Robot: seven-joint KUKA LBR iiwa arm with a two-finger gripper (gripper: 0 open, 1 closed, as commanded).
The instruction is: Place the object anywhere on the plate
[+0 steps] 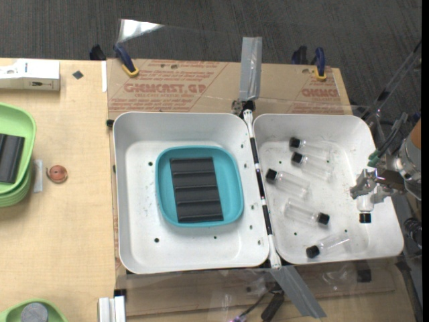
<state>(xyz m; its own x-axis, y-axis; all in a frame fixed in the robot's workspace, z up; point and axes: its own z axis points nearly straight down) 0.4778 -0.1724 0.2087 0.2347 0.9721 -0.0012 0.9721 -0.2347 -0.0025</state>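
A teal plate (pixel 165 180) sits in the left white bin (pixel 134 233) and carries a black ridged tray (pixel 196 188). Several clear vials with black caps (pixel 271 176) lie scattered in the right white bin (pixel 322 129). My gripper (pixel 366 188) hangs over that bin's right edge. One vial's black cap (pixel 364 217) shows just below the gripper. The view does not show whether that vial is gripped or lying on the bin floor.
Brown cardboard (pixel 201 86) lies behind the bins, held by clamps. On the wooden bench at the left are green bowls (pixel 17 156), a white box (pixel 30 76) and a small round copper piece (pixel 57 174). A central divider (pixel 257 173) joins the two bins.
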